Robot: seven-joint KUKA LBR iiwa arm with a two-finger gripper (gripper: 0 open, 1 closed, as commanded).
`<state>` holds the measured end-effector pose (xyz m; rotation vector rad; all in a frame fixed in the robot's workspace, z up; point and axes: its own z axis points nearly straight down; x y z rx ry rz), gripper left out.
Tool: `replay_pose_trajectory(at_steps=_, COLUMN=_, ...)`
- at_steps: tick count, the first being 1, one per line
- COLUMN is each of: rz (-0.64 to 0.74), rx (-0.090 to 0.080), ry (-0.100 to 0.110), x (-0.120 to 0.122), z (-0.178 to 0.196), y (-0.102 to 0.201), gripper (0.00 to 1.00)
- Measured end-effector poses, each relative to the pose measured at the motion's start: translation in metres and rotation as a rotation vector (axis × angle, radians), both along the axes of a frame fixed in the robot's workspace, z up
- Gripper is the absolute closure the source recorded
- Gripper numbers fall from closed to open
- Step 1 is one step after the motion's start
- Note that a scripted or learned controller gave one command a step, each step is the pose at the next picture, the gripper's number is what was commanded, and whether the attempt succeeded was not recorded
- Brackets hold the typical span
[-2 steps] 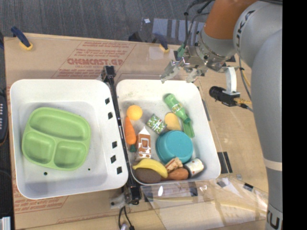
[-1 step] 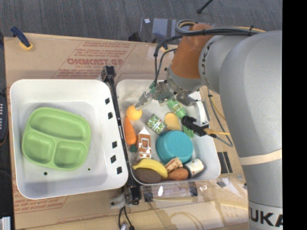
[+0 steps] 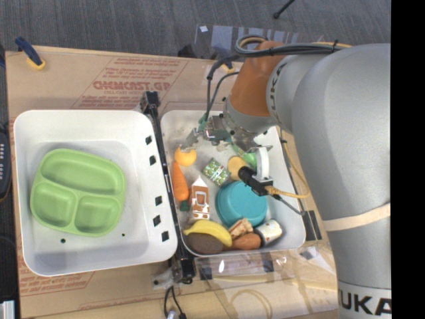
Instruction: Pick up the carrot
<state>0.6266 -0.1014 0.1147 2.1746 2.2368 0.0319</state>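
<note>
We see the carrot (image 3: 180, 181) lying at frame centre; the gripper (image 3: 211, 133) hovers above, its state unclear.

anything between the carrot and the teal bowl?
Yes: camera view shows a small orange-and-white carton standing between the carrot and the teal bowl.

A cardboard-covered bench (image 3: 99, 78) is carrying two white bins, the left bin (image 3: 26, 178) sitting beside the right bin (image 3: 174, 123).
</note>
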Motion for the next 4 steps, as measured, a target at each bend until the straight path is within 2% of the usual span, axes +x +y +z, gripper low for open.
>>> replay_pose_trajectory(at_steps=1, rz=-0.411, rx=0.006, ry=0.035, x=-0.006, z=-0.022, y=0.003, gripper=0.0)
replay_pose_trajectory(at_steps=2, rz=-0.403, rx=0.007, ry=0.043, x=-0.006, z=-0.012, y=0.004, gripper=1.0)
replay_pose_trajectory(at_steps=3, rz=-0.402, rx=0.007, ry=0.044, x=-0.006, z=-0.012, y=0.004, gripper=0.0)
replay_pose_trajectory(at_steps=4, rz=-0.578, rx=0.008, ry=0.044, x=-0.026, z=-0.024, y=0.011, gripper=0.0)
